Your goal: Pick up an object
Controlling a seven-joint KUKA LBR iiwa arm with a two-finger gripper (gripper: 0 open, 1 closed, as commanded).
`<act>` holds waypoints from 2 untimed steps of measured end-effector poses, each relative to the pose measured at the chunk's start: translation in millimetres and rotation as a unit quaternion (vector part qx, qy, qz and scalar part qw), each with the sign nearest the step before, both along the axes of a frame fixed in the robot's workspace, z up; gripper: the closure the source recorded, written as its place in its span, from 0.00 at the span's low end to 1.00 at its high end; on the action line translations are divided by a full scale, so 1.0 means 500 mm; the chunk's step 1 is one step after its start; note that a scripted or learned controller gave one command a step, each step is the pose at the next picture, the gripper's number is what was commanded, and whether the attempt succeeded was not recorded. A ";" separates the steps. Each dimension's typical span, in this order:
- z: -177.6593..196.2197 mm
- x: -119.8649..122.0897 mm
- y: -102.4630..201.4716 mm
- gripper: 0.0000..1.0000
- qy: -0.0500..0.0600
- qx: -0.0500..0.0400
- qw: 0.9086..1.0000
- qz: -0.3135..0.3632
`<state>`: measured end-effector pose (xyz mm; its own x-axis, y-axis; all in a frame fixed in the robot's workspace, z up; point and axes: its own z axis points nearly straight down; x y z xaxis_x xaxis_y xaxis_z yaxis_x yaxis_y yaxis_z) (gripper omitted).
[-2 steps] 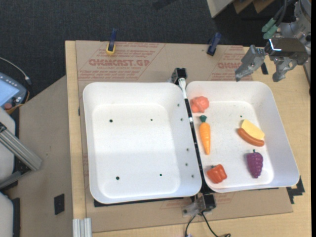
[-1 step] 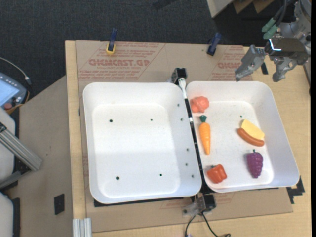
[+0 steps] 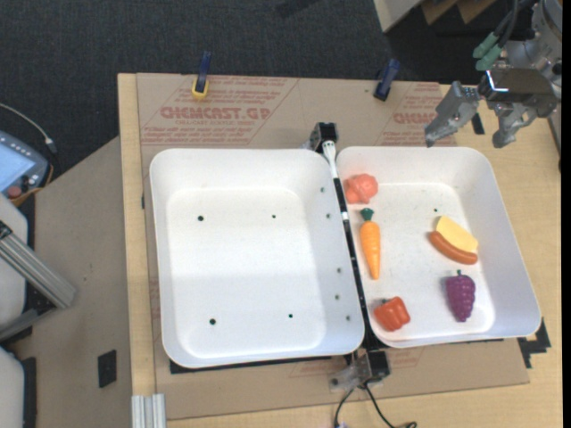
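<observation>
I'm seeing the gripper (image 3: 475, 125) hovering w/ fingers spread, empty, over the right bin's (image 3: 500, 185) far rim. Nearest pick, the bun (image 3: 455, 240), is lying below-left, long axis slanting.

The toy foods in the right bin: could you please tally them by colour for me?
Orange: 2, the carrot and the hot dog
Red: 1, the pepper
Pink: 1, the lumpy piece
Purple: 1, the grapes
Total: 5
</observation>
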<state>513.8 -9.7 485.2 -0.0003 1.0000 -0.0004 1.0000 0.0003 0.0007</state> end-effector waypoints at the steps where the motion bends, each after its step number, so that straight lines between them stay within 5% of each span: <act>1: 0.000 0.000 0.000 0.00 0.000 0.000 1.000 0.000; 2: 0.000 0.000 0.000 0.00 0.000 0.000 1.000 0.000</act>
